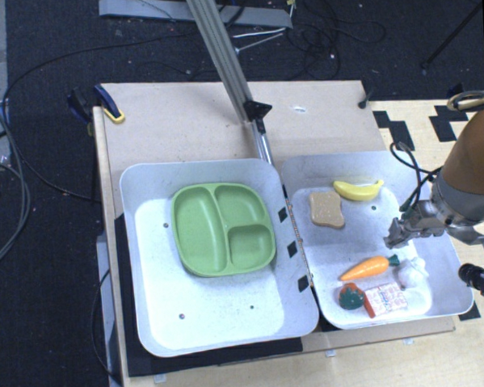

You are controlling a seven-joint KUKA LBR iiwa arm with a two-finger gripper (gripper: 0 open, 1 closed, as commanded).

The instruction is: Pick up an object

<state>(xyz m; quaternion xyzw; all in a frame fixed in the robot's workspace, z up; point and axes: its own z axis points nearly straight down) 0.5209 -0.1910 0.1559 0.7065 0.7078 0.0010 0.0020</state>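
Observation:
Several toy foods lie in the right bin: a yellow banana at the back, a slice of bread to its left, an orange carrot toward the front, a red and green fruit, a red and white carton and a small white item. My gripper hangs low over the bin's right half, just above and right of the carrot and right of the bread. Nothing is seen held in it.
A green divided plate sits in the left bin. A metal pole slants down from the back to the seam between the bins. Bare bin floor lies between bread and carrot.

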